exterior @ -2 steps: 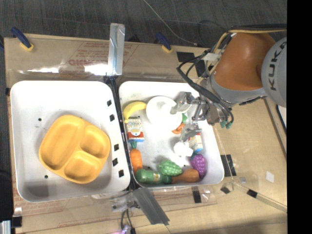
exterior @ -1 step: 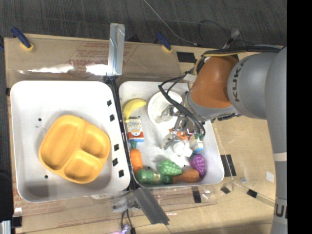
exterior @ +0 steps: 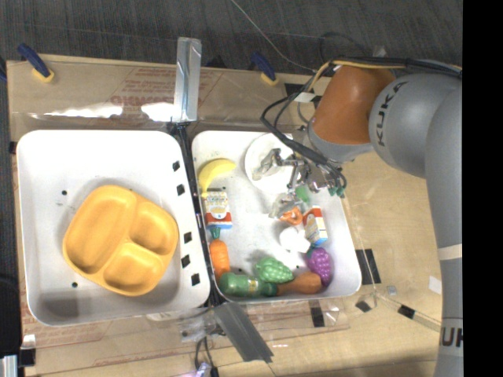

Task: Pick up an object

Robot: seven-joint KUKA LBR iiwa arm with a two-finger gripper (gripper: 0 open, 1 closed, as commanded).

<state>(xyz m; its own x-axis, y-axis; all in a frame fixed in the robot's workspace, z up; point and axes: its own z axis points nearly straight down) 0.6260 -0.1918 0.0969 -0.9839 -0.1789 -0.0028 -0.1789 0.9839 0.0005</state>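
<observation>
Nearest the camera, a strip of grey tape (exterior: 240,334) lies on the brown cardboard-covered bench (exterior: 393,226) at the near ends of the two bins; just beyond it, along the near wall of the right white plastic bin (exterior: 346,246), a row of toy foods is seen: a dark green bottle-shaped toy (exterior: 240,286) lying on its side, a bunch of light green plastic grapes (exterior: 273,271) resting against it, a brown-orange sausage-shaped toy (exterior: 302,283) and a bunch of purple plastic grapes (exterior: 320,263) at the right end. An orange plastic carrot (exterior: 219,255) lies along the bin's left wall, with a small red-and-white printed carton (exterior: 218,209) just beyond it and a yellow plastic banana (exterior: 214,171) farther still; a small round white plate (exterior: 258,163) sits near the far wall. Towards the right wall a white lump (exterior: 295,242), a small red-and-white box (exterior: 315,225) and an orange scrap-like toy (exterior: 289,216) are clustered close together. The two-finger gripper (exterior: 302,181) is placed over this cluster, between the plate and the box; whether it is wide or narrow cannot be told, and nothing is seen to be held in it. The grey arm (exterior: 416,124), with its orange band (exterior: 350,104), is reached in from the right. In the left white plastic bin (exterior: 31,210) a yellow three-compartment tray (exterior: 119,238) lies flat, well apart from the toys.
</observation>
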